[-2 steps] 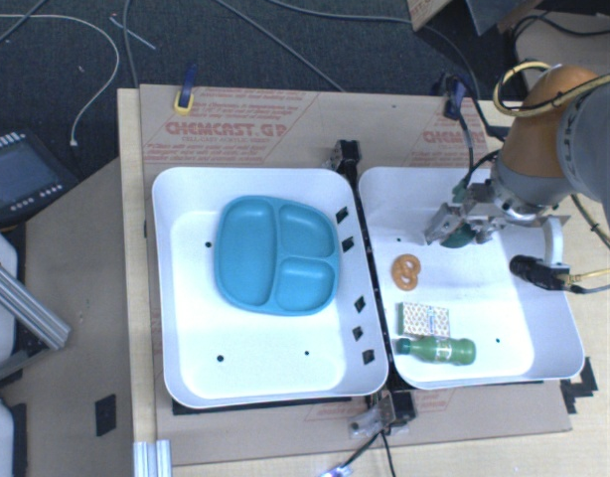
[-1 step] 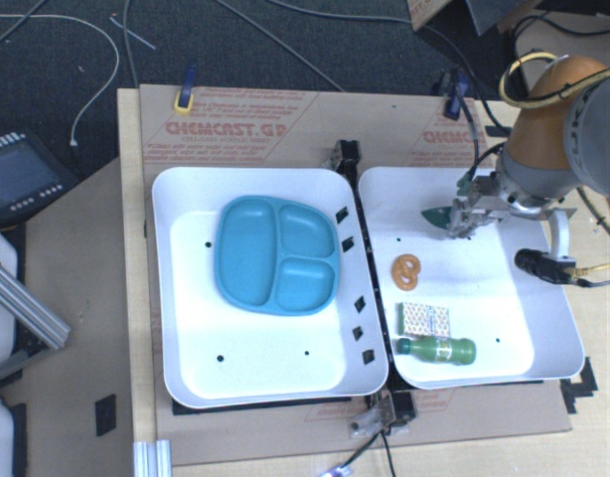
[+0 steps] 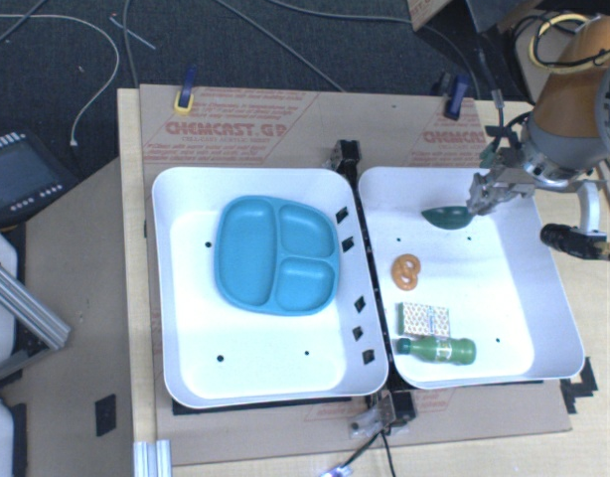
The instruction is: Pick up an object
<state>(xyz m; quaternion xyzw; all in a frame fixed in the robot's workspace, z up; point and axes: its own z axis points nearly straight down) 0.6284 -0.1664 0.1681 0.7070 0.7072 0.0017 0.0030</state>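
Nearest us, at the front of the right white bin, we see a small green plastic bottle lying on its side, touching a patterned white packet just behind it. Further back sits a small orange pretzel-shaped piece. Our gripper is low over the bin's rear, its tips meeting the dark green spoon-like scoop; we cannot tell whether it grasps it. A blue divided plate fills the left white bin.
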